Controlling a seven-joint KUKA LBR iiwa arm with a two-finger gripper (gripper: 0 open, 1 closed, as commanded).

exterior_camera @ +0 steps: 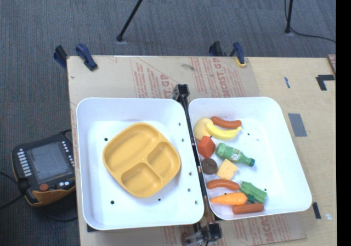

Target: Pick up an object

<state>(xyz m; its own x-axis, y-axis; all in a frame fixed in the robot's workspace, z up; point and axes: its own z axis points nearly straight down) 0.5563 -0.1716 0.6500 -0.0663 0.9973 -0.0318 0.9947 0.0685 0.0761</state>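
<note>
The right bin (285,146), in the lower right of the frame, holds a cluster of toy foods along its left half. At the top of the cluster a yellow banana (211,129) lies with a red sausage (226,123) touching its upper edge. Just below sit a red wedge (206,146) and a green bottle (234,155) lying on its side, cap pointing right. Below those, a brown round piece (210,166) rests beside a yellow cheese block (227,170). Nearest the bottom edge, a second sausage (222,185), an orange carrot (229,199), a green vegetable (253,191) and a third sausage (248,208) lie close together, some touching.

The left bin (88,129), in the lower middle of the frame, holds a yellow divided plate (141,158), set right way up and turned at a slant.

Whether the claw is released, clenched or grasping anything cannot be told here, and so neither can how the foods lie relative to it. All of them rest on the bin floor.

A handheld control unit (44,169) lies on the carpet at lower left, and blue clamps (85,55) grip the bench's far edge
</note>
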